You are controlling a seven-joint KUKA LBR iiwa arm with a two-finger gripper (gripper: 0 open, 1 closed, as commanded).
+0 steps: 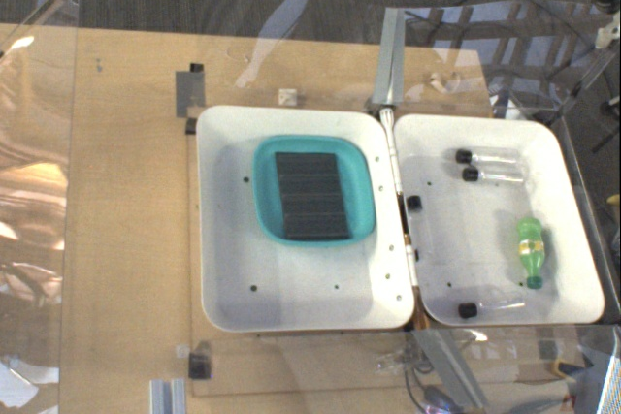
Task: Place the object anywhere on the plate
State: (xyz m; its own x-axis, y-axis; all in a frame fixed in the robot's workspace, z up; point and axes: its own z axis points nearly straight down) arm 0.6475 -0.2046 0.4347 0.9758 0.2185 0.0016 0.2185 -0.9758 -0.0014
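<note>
Left bin [223, 296]: a teal plate [267, 208] sits slightly toward 12 o'clock of centre, with a dark ridged slab [312, 195] on it. Right bin [572, 208]: a green bottle [530, 250] lies at 4 o'clock, well apart from the plate. Two clear black-capped vials [493, 166] lie side by side at 12 o'clock. A third vial [490, 307] lies at 6 o'clock. Both bins rest on the table [116, 208].

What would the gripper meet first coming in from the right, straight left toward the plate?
If low, the right bin at its rim. Past it, the line looks free between the vials and the green bottle, until the bins' shared edge before the plate. Height unclear from above.
</note>
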